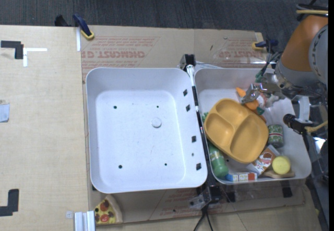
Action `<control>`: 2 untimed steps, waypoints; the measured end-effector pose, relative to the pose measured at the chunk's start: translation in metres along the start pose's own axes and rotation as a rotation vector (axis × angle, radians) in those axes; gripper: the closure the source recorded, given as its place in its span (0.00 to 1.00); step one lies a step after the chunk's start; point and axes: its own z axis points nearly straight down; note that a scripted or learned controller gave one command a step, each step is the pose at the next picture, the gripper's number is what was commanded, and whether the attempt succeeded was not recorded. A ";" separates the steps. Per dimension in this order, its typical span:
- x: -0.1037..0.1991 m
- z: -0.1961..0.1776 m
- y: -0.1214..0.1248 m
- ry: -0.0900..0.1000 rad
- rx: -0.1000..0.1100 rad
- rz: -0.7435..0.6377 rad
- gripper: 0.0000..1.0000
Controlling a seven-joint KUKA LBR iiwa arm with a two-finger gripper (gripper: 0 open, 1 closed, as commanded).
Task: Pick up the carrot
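I see the carrot (243, 94) in the right bin (219, 80), near its back wall, lying directly under the fingers (254, 92), which sit against its orange end; I cannot tell whether they are spread or pinching it. Just in front of the fingers lies the yellow divided plate (237, 130), tilted over other items. Further forward are a green can (275, 135) and a yellow ball (281, 165). Well away across the divider sits the left bin (99, 136) on the table (39, 136).

Arm over the right bin
The tool (254, 94) hovered at the small orange carrot (242, 92), beside the yellow divided plastic plate (237, 131).
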 end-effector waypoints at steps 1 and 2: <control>0.052 0.020 0.023 -0.008 0.044 -0.093 1.00; 0.144 -0.097 0.015 0.001 0.001 -0.107 1.00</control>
